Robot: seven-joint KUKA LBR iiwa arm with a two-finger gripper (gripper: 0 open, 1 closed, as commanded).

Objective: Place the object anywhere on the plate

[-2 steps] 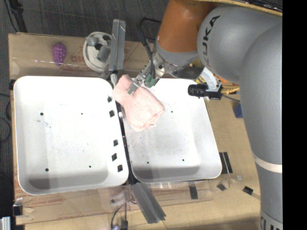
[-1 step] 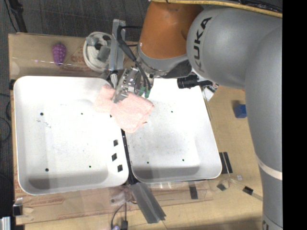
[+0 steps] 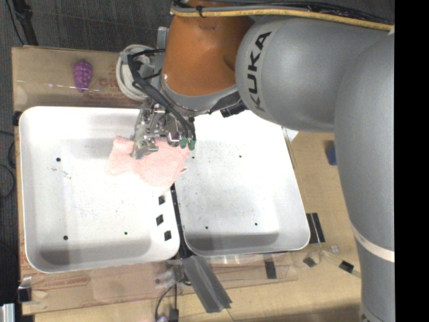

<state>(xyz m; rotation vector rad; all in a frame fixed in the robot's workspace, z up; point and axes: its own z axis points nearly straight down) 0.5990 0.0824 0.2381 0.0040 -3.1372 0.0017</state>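
A flat pink plate lies in the left bin, against its right wall near the far corner. My gripper hangs straight over the plate's far edge and covers part of it. The metal of the gripper and the cables around it hide whatever may sit at its tip. A small purple knobbly object rests on the bench behind the left bin, far from the gripper and to its left.
The right bin stands beside the left one, and the two walls meet just right of the plate. The arm's big orange and grey body overhangs the far side of both bins. Black clips sit along the divide.
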